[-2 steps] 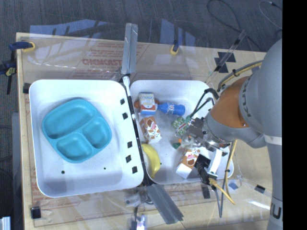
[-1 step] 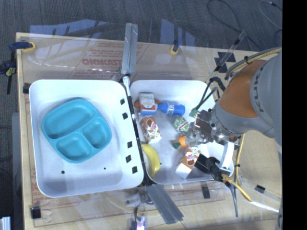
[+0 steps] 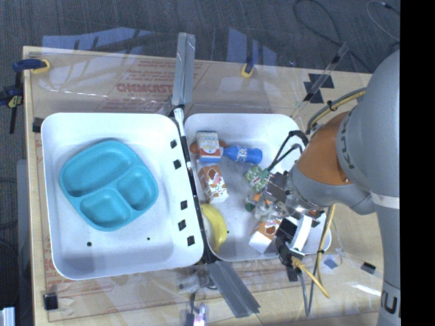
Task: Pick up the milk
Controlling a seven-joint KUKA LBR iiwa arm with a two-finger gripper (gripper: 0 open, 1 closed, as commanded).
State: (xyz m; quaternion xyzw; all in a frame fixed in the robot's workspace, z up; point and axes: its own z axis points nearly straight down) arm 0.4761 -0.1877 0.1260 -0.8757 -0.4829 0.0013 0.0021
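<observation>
Crowding the milk (image 3: 212, 182): banana (image 3: 217, 225), bottle (image 3: 242, 155), carton (image 3: 207, 145).

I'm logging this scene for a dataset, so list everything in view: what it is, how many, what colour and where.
Bins: two, white, side by side on the bench.
Tray: one, blue, three compartments, left bin.
Cartons: two, white and orange, right bin's left side, one nearer the back.
Bottle: one, blue, right bin, back.
Banana: one, yellow, right bin, front left.
Packet: one, green and white, right bin, centre.
Small carton: one, white and orange, right bin, front, by the gripper.
Arm: one, grey with orange band, from the right.
Gripper: one, dark, over the right bin.
</observation>
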